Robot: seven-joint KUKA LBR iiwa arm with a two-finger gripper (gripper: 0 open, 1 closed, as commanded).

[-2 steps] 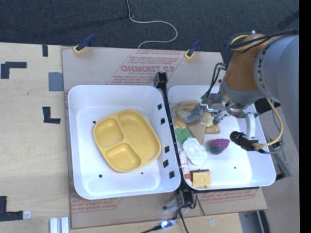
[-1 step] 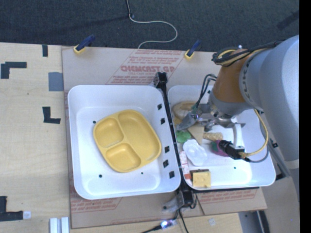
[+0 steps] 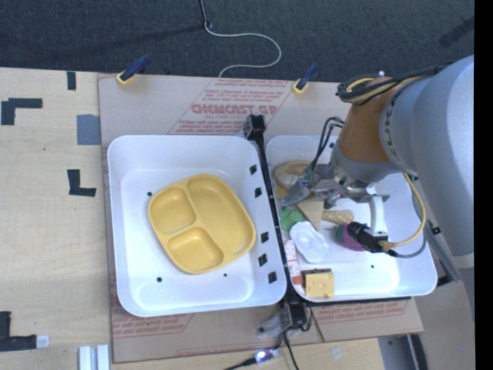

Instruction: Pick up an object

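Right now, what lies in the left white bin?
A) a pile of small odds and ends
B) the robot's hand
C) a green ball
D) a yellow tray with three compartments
D: the yellow tray, split into three compartments, lies alone in the left bin.

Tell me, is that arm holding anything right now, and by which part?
Cannot be told. The end effector sits low among the clutter in the right shallow white bin; no object shows clearly between its tips.

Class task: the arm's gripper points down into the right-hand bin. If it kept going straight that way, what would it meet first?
Probably the clutter heaped at the right bin's left side, under the gripper: the tan piece looks nearest. Depth is unclear from above.
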